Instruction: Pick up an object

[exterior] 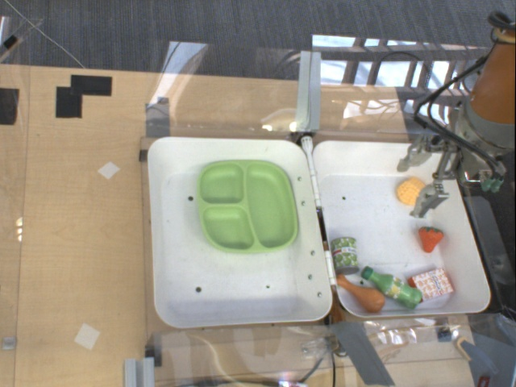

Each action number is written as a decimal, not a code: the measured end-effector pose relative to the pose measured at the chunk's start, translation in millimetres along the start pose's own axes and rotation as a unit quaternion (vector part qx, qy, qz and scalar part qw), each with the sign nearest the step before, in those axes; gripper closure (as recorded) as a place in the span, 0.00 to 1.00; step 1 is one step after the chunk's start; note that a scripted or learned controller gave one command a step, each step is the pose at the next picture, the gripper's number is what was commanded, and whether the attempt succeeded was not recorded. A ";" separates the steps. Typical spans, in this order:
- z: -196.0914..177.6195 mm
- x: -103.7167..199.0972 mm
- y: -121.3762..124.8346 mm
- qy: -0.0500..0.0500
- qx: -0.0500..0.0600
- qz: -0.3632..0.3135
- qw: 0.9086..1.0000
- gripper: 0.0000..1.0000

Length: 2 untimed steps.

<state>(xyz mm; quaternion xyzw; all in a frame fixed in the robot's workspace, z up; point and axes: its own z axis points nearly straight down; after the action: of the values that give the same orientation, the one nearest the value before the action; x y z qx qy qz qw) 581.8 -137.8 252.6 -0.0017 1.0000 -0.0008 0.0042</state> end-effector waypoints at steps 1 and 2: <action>154.8 20.5 -14.1 0.005 -0.001 0.096 0.995 0.00; 138.2 14.5 -13.0 -0.004 0.000 0.091 0.996 1.00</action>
<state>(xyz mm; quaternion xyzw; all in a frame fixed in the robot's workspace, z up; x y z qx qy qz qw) 568.5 -151.1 114.3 0.0898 0.9959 -0.0006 0.0080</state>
